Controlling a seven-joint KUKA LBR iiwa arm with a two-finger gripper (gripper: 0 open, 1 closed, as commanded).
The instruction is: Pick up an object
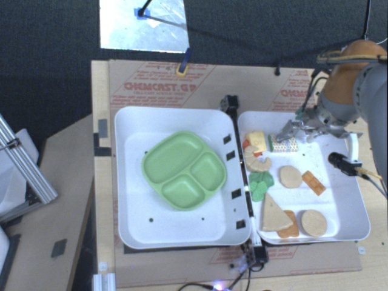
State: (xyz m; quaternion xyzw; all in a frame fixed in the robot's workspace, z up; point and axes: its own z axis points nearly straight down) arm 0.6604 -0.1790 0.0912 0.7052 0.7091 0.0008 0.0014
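Looking down from the camera view:
Arm: grey with an orange band, reaching in from the right over the upper part of the right bin (364, 223).
Hand: (285, 139) low over the top of the right bin, its metal tip just beside a small pale grid-patterned piece (285, 144); whether it is spread or pressed together I cannot tell.
Food pieces in right bin: a yellow block (257, 142) near the top left corner; a green leafy piece (260, 183) below it; a tan round slice (290, 176) in the middle; an orange-brown strip (313, 182) just beside that slice; a pale wedge (274, 213) lower down; a round tan disc (314, 222) near the bottom edge.
Left bin: (133, 223) white and shallow, bearing a light green plate (183, 170) with three compartments, turned at an angle.
Desk: (66, 180) light wood, with brown printed cardboard (157, 83) under both bins.
Room: dark blue cloth behind, with a shiny square sheet (144, 17) at the top.
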